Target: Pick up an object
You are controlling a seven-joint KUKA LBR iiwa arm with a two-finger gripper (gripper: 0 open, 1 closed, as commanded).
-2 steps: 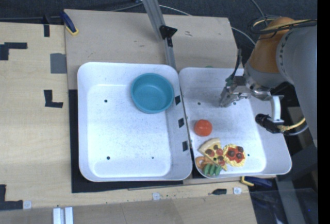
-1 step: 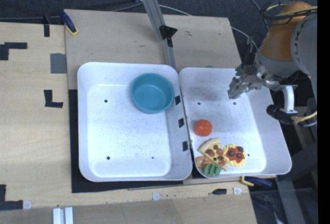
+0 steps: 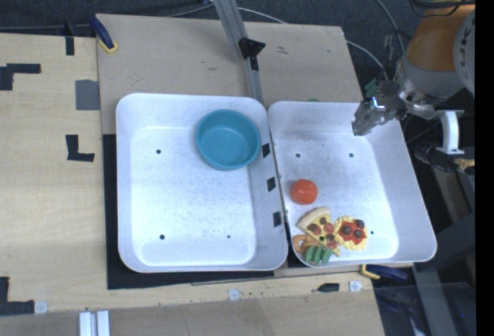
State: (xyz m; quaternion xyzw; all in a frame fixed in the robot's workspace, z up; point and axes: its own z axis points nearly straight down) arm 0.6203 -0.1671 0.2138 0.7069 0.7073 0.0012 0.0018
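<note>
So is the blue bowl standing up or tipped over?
Standing up. The blue bowl sits in the left bin, its round opening facing upward, with nothing visible inside.

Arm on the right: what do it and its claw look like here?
The arm is a rounded grey casing with a broad orange band above the wrist. Dark cables loop beside it. The claw is a small dark grey metal piece tapering toward its tip, with lighter silvery fittings at the wrist.

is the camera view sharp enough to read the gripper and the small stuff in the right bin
Camera view: soft and grainy overall; the dark two-finger gripper is a smeared shape, fingers unreadable; the small orange-red ball reads cleanly; the multicoloured toy food pieces blur together; light is even, with faint shadows on the shallow white right bin.
</note>
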